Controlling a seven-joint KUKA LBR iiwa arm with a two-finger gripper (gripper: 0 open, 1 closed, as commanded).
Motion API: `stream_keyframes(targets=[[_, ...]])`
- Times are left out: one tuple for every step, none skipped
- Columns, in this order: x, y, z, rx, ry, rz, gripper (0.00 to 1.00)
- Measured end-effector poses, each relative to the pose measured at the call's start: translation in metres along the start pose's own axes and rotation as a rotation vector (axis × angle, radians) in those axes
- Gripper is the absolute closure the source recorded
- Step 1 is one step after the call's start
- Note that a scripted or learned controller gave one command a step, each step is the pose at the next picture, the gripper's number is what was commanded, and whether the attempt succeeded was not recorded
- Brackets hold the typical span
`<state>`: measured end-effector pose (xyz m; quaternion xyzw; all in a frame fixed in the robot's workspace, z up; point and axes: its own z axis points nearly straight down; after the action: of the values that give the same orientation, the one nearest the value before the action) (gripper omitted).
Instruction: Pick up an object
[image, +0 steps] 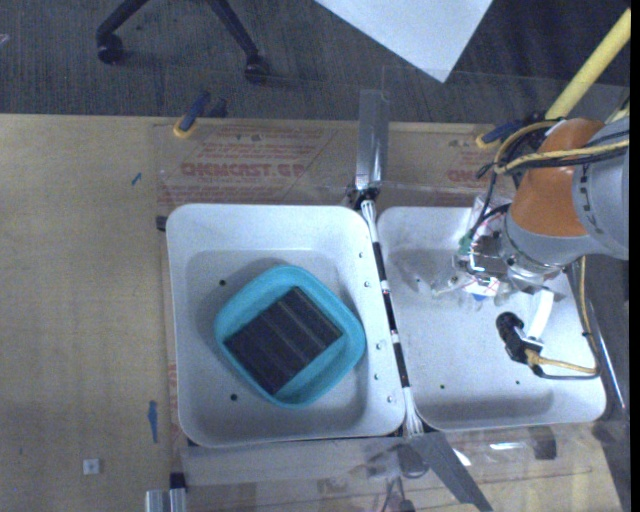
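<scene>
Even overhead light, soft shadows inside white bins (190, 300); mild glare, slight overall softness.

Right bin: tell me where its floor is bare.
In the right bin, the floor is bare from the divider across its near half. The arm and end effector crowd its far right. The left bin has the blue tray mid-floor.

Faint red lettering, partly washed out and seemingly reading "CHOICAST", though not legible with certainty, is printed on the clear sheet (250, 160) laid over the bench behind the left bin, and a similar red mark is seen near the right bin but cannot be read.
</scene>
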<state>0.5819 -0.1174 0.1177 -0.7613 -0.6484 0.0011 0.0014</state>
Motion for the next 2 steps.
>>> stream_keyframes(targets=[[0.04,0.025,-0.067,-0.003,-0.001,0.104,0.0],[-0.018,0.057,-0.066,-0.004,-0.002,0.032,0.0]])
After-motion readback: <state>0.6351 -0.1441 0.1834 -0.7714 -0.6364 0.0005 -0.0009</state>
